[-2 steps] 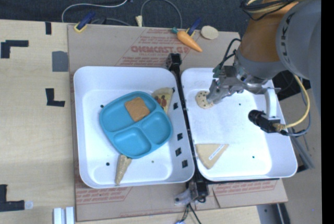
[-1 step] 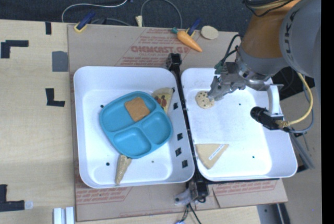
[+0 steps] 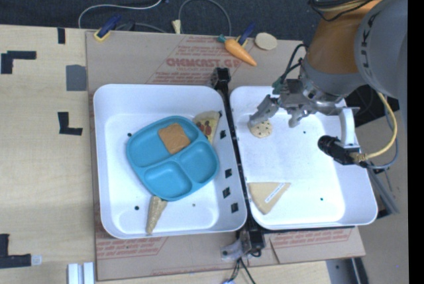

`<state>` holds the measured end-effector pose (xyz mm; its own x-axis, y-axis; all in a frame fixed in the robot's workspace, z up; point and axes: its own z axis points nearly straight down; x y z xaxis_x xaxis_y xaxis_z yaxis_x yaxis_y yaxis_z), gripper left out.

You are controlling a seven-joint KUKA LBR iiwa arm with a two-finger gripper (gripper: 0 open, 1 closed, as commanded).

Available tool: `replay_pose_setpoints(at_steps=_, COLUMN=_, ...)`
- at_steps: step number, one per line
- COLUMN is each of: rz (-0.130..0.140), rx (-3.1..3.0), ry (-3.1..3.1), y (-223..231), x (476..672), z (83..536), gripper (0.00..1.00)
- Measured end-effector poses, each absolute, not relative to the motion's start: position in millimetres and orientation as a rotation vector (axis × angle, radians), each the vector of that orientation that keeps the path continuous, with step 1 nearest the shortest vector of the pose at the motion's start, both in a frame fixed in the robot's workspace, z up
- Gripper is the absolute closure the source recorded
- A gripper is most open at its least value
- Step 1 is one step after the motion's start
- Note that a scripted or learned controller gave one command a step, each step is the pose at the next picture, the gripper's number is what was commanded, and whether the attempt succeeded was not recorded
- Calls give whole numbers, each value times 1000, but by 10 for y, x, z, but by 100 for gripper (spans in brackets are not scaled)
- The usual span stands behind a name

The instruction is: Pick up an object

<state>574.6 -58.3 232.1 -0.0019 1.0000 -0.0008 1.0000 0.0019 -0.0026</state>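
My gripper (image 3: 275, 120) hangs over the back left part of the right bin (image 3: 331, 210), its two fingers spread open and nothing between them. A round chocolate-chip cookie (image 3: 261, 129) lies on the bin floor right under the left fingertip (image 3: 257, 121); I cannot tell whether they touch. A pale triangular sandwich wedge (image 3: 267, 195) rests near the front left of the same bin, well clear of the gripper.
The left bin (image 3: 109, 143) holds a blue divided plate (image 3: 173, 160) with a toast piece (image 3: 175, 138), a pizza slice (image 3: 209, 124) and a cone (image 3: 155, 213). Behind the bins lie a carrot (image 3: 239, 51) and a beige disc (image 3: 265, 42). A black cable end (image 3: 334, 148) hangs over the right bin.
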Motion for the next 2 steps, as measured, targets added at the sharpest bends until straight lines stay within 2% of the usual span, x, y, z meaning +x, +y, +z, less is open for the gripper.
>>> replay_pose_setpoints(at_steps=1, rz=4, rx=-2221, ry=-2223, y=-848, x=6586, z=1806, gripper=0)
replay_pose_setpoints(at_steps=2, rz=2, rx=-2224, ry=-2224, y=-1043, x=6494, z=804, gripper=0)
